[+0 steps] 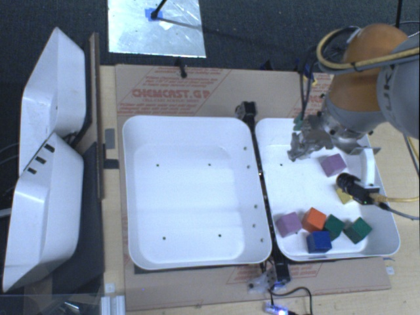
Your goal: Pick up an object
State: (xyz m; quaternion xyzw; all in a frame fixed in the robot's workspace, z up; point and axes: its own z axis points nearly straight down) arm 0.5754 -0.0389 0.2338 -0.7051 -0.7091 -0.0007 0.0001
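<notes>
The jaws hang over the far left part of the right bin, above bare white floor, and nothing can be seen between them; whether they are parted or closed I cannot tell, since they read as one grey cluster from above. The gripper sits under the arm's grey wrist and orange band, which reach in from the right.

Judging by this, the pick is at the approach step: no block is lifted, and the jaws are near the blocks but not over one. The closest candidate is a pale purple block just to the right of the jaws. Next the jaws would need to shift right over that block, line up with its flat sides, then come down around it.

Other blocks lie in the same bin. A yellow block sits nearer than the pale purple one, partly hidden by a black cylindrical part on a cable. Along the near side are a second purple block, an orange block, a blue block, a dark green block and a green block, most of them touching or just beside each other, which would make a clean grip harder there.

The left bin holds no blocks. Both bins rest on a cardboard sheet on the tabletop.
</notes>
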